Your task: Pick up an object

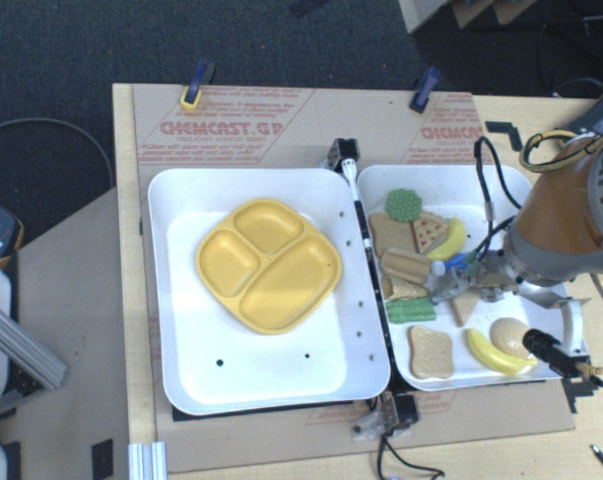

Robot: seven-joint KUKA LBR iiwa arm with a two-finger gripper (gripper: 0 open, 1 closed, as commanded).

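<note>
The right bin (426,175) holds several toy foods. At its back are a green round piece (403,204), a tan slice (388,234), a triangular cracker (427,232) and a small banana (449,238). A tan log (406,265) and a flat green piece (411,311) lie along the left wall. A toast slice (431,352), a second banana (496,351) and a pale round piece (509,330) sit near the front. My gripper (449,286) is low in the middle of this bin, just right of the tan log and above the green piece. I see nothing lifted.
The left bin (181,268) carries a yellow divided plate (269,264). My arm's orange band (561,218) hangs over the right bin's right side, with black cables looping beside it. A yellow clamp (193,88) and a blue clamp (424,89) grip the bench's back edge.
</note>
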